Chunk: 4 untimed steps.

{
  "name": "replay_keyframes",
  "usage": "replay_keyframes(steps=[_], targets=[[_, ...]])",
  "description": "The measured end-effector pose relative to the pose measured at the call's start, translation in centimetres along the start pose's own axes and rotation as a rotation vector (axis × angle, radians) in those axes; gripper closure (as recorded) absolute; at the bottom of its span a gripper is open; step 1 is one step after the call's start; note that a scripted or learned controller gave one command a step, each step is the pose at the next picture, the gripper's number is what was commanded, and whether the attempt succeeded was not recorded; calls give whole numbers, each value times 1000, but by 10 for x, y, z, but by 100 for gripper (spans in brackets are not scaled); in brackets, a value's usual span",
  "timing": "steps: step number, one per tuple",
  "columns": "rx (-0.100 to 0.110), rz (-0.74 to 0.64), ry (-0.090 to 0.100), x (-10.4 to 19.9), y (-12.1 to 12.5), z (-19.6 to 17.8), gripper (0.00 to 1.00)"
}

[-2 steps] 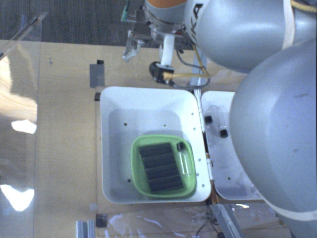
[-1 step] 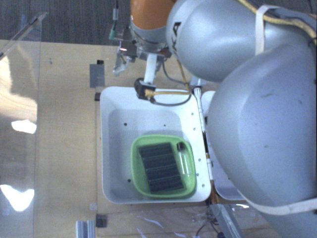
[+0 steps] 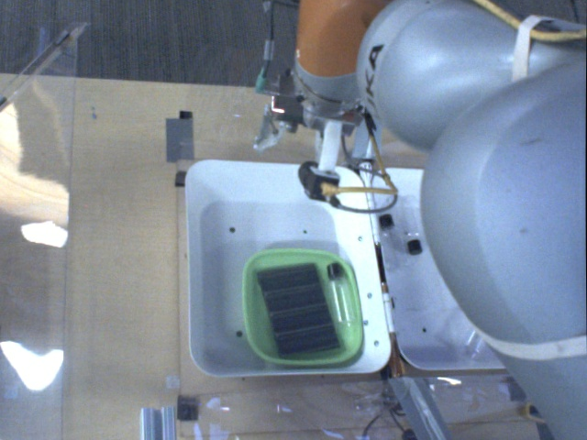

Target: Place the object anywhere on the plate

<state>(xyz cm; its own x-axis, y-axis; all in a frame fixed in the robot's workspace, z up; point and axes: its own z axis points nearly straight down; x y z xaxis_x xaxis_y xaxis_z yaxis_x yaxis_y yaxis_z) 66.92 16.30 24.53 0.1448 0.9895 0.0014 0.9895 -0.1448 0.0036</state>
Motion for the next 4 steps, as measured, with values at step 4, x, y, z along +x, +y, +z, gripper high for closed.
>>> replay_keyframes(steps=[4], targets=[[-9,-218,3,24,-3,-81,0]])
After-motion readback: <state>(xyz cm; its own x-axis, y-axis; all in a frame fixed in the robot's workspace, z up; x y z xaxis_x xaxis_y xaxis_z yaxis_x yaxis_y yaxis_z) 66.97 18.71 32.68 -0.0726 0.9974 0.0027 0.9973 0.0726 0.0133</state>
